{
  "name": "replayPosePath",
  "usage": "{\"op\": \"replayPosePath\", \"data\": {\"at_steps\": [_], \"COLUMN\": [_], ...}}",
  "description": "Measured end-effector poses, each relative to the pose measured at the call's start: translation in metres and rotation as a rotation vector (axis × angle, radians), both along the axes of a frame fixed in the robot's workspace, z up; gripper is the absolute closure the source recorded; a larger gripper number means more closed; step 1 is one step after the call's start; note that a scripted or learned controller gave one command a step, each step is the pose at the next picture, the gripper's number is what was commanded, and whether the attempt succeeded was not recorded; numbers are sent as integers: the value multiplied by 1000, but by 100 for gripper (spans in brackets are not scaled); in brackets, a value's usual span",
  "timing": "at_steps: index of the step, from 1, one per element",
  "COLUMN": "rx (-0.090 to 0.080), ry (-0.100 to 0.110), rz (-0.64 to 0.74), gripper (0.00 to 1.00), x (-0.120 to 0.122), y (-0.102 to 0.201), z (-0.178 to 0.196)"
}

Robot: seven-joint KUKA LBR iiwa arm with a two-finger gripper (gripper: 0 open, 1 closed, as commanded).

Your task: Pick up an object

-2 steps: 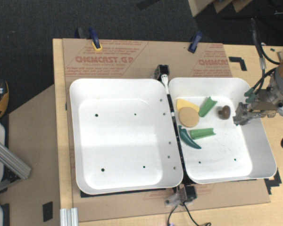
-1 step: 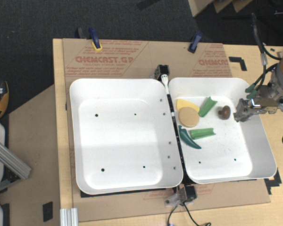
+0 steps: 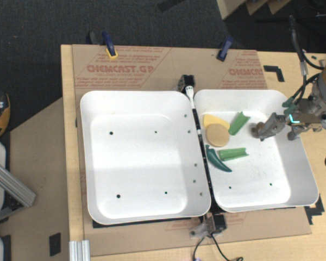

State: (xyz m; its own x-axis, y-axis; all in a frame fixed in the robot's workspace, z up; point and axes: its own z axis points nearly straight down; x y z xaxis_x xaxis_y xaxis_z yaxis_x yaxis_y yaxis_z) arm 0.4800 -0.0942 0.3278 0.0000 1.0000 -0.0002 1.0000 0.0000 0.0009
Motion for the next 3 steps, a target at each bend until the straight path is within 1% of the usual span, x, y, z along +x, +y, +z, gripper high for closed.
{"op": "replayPosePath", "data": {"at_steps": [1,2,3], "rx": [4,0,-1], "ry": [-8,-3,13], "rz": [15,2,-6], "gripper": [0,100,100], "x": [0,0,-2], "y": [118,111,68], "z": [65,72,-37]}}
